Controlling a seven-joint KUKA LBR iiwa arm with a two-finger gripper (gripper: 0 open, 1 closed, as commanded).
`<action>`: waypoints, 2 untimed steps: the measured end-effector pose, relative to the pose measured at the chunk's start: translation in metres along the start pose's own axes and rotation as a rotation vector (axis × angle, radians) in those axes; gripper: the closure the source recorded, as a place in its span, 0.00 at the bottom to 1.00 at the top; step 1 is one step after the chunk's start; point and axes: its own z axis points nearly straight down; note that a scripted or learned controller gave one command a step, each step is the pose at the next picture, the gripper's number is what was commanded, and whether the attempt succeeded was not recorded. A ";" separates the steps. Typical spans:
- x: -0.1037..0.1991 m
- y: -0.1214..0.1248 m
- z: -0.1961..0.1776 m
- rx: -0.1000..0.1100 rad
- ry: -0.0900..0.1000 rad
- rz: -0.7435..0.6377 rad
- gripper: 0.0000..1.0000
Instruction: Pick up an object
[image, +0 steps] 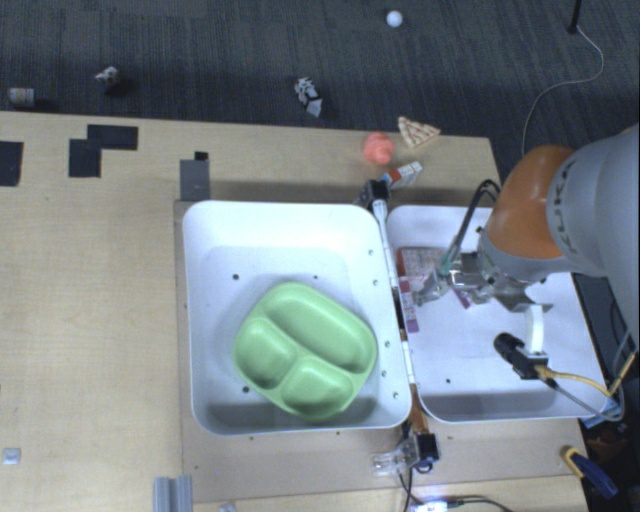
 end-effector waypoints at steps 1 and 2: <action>0.000 0.003 -0.012 -0.007 0.000 0.000 1.00; -0.101 0.083 -0.181 0.012 0.004 0.001 1.00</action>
